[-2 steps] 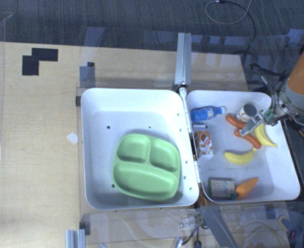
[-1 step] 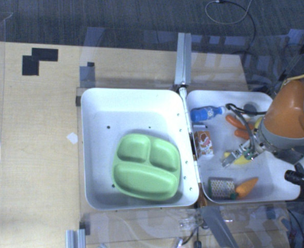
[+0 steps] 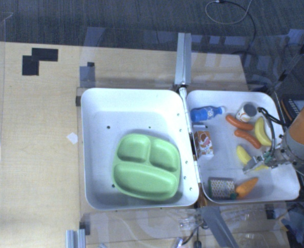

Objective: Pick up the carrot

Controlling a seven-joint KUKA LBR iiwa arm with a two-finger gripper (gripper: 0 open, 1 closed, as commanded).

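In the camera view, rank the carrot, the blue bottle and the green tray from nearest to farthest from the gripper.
Measured from the gripper, in the right bin:
1. carrot, just below and left of it, near the right bin's front edge.
2. blue bottle, at the right bin's back left corner.
3. green tray, across the divider in the left bin.

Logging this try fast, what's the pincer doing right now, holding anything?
Pincer: open or shut cannot be told; it sits low in the right bin, above the carrot, with nothing seen held.
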